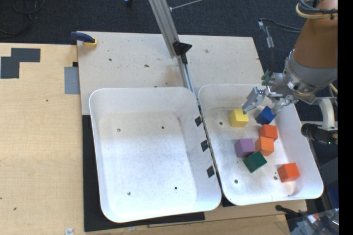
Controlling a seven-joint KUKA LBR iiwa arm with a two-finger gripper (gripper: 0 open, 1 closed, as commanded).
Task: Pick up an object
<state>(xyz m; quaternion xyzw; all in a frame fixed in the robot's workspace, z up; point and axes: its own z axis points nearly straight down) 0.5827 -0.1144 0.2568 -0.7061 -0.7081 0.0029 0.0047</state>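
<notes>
The right bin (220,170) holds several small blocks. A yellow cube (239,118) lies near its upper middle, with a blue cube (266,116) just to its right. Below them sit two orange cubes (268,131) (265,144), a purple cube (244,147) and a green cube (255,162). A red-orange cube (288,171) lies near the lower right corner. My gripper (263,102) hangs open over the bin's upper part, just above the blue cube and to the upper right of the yellow one. One grey finger (252,100) points down-left toward the yellow cube. Nothing is between the fingers.
The left bin (110,112) stands beside the right one, and black clips (203,144) sit on the shared rim. A slanted aluminium bar (162,13) rises behind the bins. A small blue and yellow clamp (84,38) lies at the board's far left corner.
</notes>
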